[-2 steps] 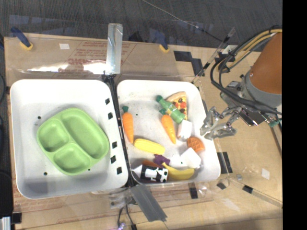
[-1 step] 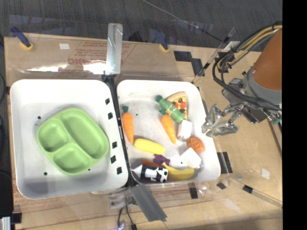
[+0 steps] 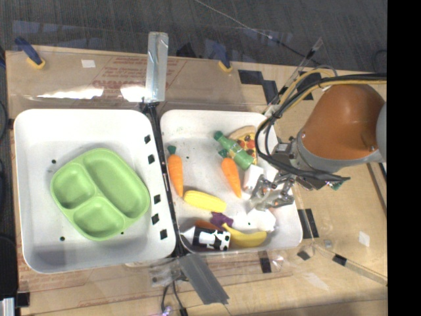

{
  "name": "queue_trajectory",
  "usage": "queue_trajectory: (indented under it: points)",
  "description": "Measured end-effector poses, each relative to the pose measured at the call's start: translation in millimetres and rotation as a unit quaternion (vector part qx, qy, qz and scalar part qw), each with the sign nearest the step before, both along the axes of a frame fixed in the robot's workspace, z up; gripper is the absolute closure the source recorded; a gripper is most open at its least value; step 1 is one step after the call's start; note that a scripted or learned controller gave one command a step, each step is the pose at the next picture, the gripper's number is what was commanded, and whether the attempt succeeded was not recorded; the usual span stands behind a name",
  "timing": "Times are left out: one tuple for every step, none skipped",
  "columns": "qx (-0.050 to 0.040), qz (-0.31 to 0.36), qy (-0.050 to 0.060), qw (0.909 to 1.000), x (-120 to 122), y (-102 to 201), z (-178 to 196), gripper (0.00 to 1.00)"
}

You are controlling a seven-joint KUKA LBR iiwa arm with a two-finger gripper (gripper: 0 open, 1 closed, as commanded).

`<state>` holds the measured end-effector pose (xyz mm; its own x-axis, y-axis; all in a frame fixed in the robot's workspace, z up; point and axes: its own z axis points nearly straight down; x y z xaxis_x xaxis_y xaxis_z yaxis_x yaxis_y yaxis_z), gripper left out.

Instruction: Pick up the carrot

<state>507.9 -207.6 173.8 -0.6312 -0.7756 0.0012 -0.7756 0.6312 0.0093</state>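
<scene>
The orange toy carrot with a green top lies in the right white bin, just left of the metal two-finger jaws. The jaws hang over that bin's right side; their state is unclear.
</scene>
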Motion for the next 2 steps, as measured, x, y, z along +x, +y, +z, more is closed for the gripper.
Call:
queue_trajectory:
  points:
    - [-0.0022, -0.134, -0.005, 0.991, 22, 61, 14, 1.0]
    - [-0.0045, -0.025, -0.009, 0.9996, 53, 13, 161, 1.0]
